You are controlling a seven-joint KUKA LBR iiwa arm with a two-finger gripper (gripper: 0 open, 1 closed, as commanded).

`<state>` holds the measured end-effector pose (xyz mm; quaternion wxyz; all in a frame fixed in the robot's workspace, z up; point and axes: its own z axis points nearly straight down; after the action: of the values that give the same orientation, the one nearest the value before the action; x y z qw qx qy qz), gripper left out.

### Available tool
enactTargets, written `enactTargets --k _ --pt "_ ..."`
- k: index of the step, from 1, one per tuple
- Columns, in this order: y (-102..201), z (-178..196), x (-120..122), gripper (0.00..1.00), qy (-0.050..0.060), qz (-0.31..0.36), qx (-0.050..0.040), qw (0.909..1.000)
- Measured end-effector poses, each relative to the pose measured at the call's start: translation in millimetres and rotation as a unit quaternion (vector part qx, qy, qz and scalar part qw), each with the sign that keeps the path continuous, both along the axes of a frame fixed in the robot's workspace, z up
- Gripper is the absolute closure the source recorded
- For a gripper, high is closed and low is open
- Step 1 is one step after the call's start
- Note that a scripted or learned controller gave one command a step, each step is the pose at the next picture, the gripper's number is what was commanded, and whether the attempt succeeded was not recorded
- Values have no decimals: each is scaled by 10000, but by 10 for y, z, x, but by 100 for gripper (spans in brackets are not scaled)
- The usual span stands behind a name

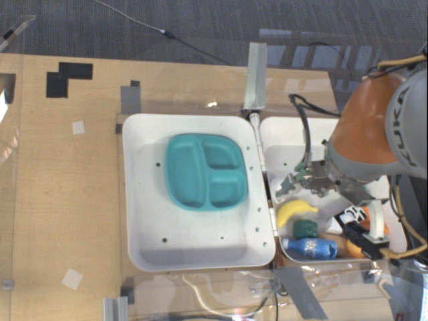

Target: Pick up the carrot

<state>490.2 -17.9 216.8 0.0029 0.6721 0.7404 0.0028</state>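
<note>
Carrot (353, 247): orange, lying near the front right corner of the right bin (284, 134), partly covered by a black-and-white item (352, 216) and by the arm's cabling; only a short stretch of it shows.
Hand (289, 184): low over the middle of the right bin, pointing toward the dividing wall between the bins; nothing sits between the fingers.
Finger state: the fingers look slightly apart, though they are small and blurred, so I cannot tell for sure.
Carrot against hand: well apart; the carrot lies nearer the front rim and further toward the arm's base, with the yellow banana (295, 212) and the green piece (306, 229) between the two.
Neighbours: a blue bottle (311, 249) lies along the front wall, just beside the carrot's near end.
Left bin (137, 199): holds a teal divided plate (205, 171), no part of this step.
Step in hand: reaching, in my judgement; the grasp is not yet begun.
Doing it well: bring the hand back over the carrot's bare stretch, turn the fingers across its long axis, and come down clear of the bottle and the black-and-white item.
Risk: crowding probably makes a clean closing hard; the fingers could catch the bottle instead.
Desk (60, 199): pale wood, carrying both bins.
</note>
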Motion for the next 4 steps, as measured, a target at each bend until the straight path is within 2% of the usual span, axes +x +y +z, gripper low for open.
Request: enactTargets --k 4 --pt "0 0 0 0 0 0 0 10000"
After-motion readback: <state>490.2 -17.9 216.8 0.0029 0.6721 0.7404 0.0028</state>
